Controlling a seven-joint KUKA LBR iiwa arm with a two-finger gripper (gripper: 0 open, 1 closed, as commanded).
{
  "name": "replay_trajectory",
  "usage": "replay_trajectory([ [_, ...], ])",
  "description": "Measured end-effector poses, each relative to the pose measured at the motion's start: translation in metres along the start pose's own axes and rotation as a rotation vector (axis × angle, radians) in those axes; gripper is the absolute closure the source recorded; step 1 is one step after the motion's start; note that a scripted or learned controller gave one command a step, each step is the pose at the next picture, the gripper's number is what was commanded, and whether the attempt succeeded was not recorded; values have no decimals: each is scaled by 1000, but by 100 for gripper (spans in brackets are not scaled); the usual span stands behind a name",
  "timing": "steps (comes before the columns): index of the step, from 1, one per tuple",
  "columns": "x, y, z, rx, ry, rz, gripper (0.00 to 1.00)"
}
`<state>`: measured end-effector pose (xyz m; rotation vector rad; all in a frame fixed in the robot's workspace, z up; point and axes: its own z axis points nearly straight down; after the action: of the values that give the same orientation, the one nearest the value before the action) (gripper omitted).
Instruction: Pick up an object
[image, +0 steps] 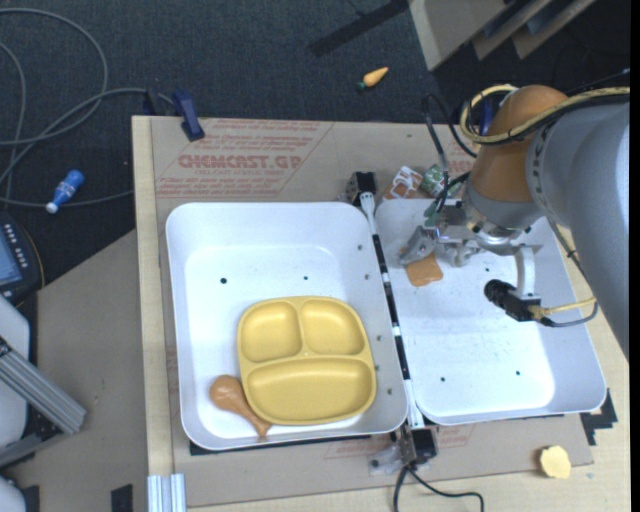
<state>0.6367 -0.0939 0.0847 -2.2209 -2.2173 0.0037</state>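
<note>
Down in the right bin (500, 385), toward its upper left part, the gripper (432, 246) hangs low over the white floor, carried by the grey arm (590, 170) that enters from the right edge of the frame with its orange band (515, 140) above the wrist. Just below the gripper lies a small orange-brown piece (425, 271), flat on the bin floor and close to the divider between the bins; whether the metal tips touch it cannot be told, nor how wide they stand (the wrist and cabling crowd that spot). In the left bin (200, 300) sits a yellow divided plate (305, 358), lower centre of the frame, with a tan drumstick-shaped toy (236, 398) touching its lower left edge. A yellow lump (554, 461) rests on the bench (250, 150) at lower right, outside both bins.
</note>
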Motion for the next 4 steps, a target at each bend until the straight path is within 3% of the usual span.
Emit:
replay_trajectory([
  [1, 0, 2, -11, -6, 0, -1, 100],
  [2, -17, -24, -17, -1, -1, 1, 100],
  [3, -16, -23, -17, -2, 0, -1, 0],
  [4, 3, 2, 1, -6, -1, -4, 0],
])
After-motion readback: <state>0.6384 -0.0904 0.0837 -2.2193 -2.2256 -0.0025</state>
